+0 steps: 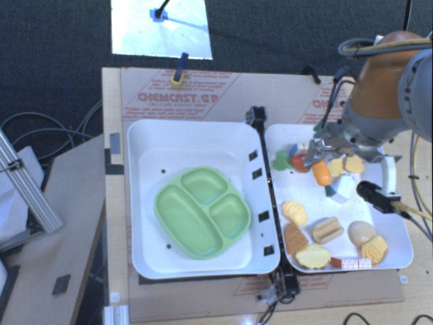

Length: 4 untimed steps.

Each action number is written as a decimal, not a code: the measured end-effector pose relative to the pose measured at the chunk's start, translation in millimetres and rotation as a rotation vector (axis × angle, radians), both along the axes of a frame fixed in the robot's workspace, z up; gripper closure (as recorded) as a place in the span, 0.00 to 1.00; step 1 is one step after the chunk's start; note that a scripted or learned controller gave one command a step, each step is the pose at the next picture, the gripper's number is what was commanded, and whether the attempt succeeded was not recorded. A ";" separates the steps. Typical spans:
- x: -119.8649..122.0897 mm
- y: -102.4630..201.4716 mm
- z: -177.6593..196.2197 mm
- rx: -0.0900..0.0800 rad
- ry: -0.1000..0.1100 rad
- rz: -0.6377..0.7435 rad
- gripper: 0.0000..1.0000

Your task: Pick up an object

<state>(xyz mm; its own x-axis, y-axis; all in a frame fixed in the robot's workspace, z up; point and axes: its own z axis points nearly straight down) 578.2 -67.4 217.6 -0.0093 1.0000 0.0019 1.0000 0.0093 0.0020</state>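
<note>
— What sits in the left bin (pixel 145 137)?

— A green divided tray (pixel 201 212), three compartments, lying flat near the bin's middle, slanted toward its front edge.

— And past the bins?

— Brown board (pixel 203 93) printed with red lettering covers the bench. A small yellow-and-blue thing (pixel 179 70) stands at the board's far edge, and a pale square sheet (pixel 161 17) lies on the dark floor beyond it.

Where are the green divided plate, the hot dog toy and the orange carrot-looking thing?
green divided plate (pixel 201 212), camera view, its middle divider.
hot dog toy (pixel 327 230), camera view, middle of the bun.
orange carrot (pixel 322 174), camera view, its middle.
</note>
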 end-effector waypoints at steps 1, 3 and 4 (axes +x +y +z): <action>9.0 53.1 -6.4 -0.001 0.000 0.000 1.00; 42.3 169.8 14.3 0.001 -0.001 0.001 1.00; 45.8 158.1 -3.5 -0.003 0.002 -0.009 1.00</action>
